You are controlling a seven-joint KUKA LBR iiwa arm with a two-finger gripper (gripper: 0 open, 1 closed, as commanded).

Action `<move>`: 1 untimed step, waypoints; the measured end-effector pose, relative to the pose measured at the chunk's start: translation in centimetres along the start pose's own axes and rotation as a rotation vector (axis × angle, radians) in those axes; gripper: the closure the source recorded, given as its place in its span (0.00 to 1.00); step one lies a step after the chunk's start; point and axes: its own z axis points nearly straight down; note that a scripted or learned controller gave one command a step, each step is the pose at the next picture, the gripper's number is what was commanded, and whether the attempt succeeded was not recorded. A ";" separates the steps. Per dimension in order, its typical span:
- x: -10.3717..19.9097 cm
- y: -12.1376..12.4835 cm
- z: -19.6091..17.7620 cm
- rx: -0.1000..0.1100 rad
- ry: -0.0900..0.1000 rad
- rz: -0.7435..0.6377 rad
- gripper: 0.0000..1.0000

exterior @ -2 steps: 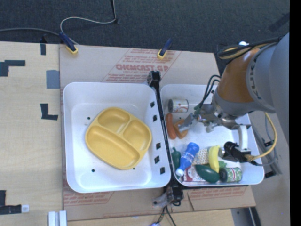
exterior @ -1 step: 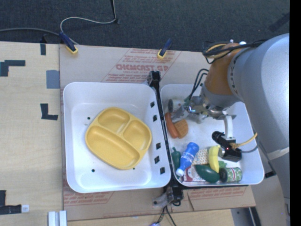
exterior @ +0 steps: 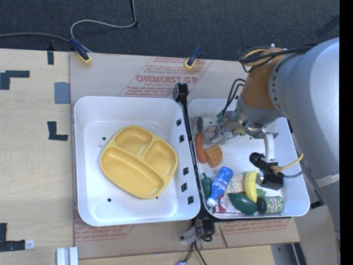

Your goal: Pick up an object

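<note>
My gripper (exterior: 211,130) is low in the right bin (exterior: 298,195), near its far left corner. Just below it lie an orange carrot-shaped piece (exterior: 200,148) and a brown-orange chunk (exterior: 214,155); whether it touches either is unclear. Toward the front of the bin lie a blue bottle (exterior: 220,184), a yellow banana (exterior: 251,184), a dark green vegetable (exterior: 242,203), a green can (exterior: 270,205) and a red and white packet (exterior: 220,204).
The left bin (exterior: 88,148) holds a yellow divided plate (exterior: 139,160). A black divider strip (exterior: 185,148) runs between the two bins. The grey arm (exterior: 309,93) covers the right bin's far right side.
</note>
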 end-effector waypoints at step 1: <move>0.9 -7.6 -8.9 0.003 0.006 0.000 1.00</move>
